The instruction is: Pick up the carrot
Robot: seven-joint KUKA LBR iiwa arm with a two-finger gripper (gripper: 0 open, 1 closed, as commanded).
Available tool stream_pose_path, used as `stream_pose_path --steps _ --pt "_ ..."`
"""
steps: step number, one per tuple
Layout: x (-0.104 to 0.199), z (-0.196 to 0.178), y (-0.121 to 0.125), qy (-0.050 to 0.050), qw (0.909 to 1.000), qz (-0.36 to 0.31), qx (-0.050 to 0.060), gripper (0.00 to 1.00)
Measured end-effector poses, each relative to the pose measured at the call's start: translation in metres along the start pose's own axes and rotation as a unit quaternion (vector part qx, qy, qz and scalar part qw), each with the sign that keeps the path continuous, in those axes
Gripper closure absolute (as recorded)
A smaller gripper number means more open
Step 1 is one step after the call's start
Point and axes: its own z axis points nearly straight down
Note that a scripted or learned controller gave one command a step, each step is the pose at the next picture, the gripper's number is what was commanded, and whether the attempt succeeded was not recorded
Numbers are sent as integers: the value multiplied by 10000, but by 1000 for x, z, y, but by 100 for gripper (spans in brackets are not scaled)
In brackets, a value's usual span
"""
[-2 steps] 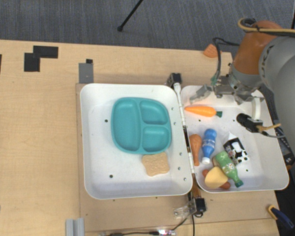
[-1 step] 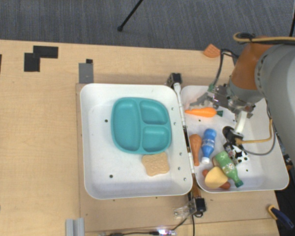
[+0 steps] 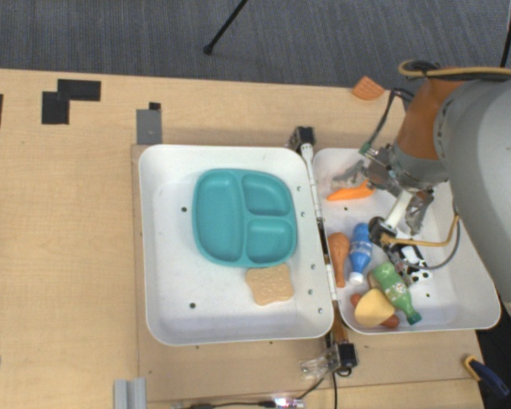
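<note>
- Carrot (image 3: pixel 351 194) lying flat in the far part of the right bin (image 3: pixel 460 318), pointing roughly left to right, its left tip close to the wall shared with the left bin (image 3: pixel 157 228).
- Probably a light, stiff plastic toy, smooth and tapered, so liable to slip or roll; best taken across the thicker middle, not at the thin tip.
- Gripper (image 3: pixel 383 173) just beside the carrot's right end, low over the bin; cannot tell whether open or closed, and nothing visibly held.
- Bare white floor around the carrot on the near side, giving some room for a descent.
- Clutter further toward the near end: brown piece (image 3: pixel 338 250), blue bottle (image 3: pixel 359 252), green bottle (image 3: pixel 395 291), yellow fruit (image 3: pixel 373 308), all apart from the carrot.
- Tight margins at the divider and the far rim; a straight lift upward looks safest.
- Left bin holding a teal plate (image 3: pixel 243 216) and a slice of bread (image 3: pixel 269 285), well apart.
</note>
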Motion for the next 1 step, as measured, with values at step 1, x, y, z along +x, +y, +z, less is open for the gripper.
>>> stream_pose_path --steps 1 --pt "-1 1 -20 -9 9937 1117 30 0"
